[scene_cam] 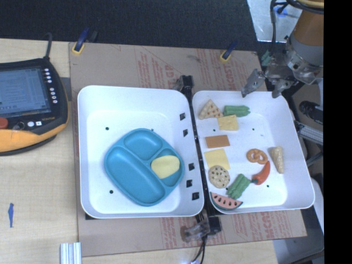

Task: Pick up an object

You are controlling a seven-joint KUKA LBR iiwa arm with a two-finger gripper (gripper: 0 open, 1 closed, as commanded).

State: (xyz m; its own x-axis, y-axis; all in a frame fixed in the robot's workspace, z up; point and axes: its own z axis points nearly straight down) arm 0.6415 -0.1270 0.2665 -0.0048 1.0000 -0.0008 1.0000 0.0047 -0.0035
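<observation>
Camera view: the gripper [265, 88] hangs spread and holding nothing over the far rim of the right bin [291, 120], near a green bean [237, 110]. In that bin lie toy foods, among them a pizza slice [209, 110], pretzel [257, 156], cookie [219, 176], chili [262, 173] and watermelon slice [226, 202]. The left bin [96, 106] holds a blue plate [132, 169] with a yellow piece [165, 166] on it.
</observation>
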